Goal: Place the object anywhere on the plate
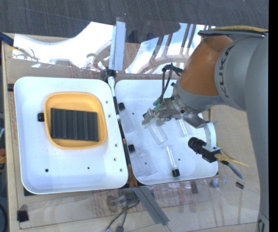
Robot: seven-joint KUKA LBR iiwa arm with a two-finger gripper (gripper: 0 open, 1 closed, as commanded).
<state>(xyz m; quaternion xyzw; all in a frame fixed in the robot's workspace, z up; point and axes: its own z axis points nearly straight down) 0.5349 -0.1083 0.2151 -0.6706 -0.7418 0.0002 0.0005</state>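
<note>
Tool [154,117] is low over the right bin [204,170], upper middle part; can't tell how it is set from this angle. Clear tube object [158,134] lies on the bin floor just below the tool, another clear tube with a dark cap [172,162] further toward the near edge. Yellow plate [74,103] with a dark ridged insert [75,123] sits in the left bin [33,168], well apart from the tool.

Yellow plate [74,102] (dark ribbed centre) in a white bin [28,168]; orange-banded grey arm [226,66].
</note>
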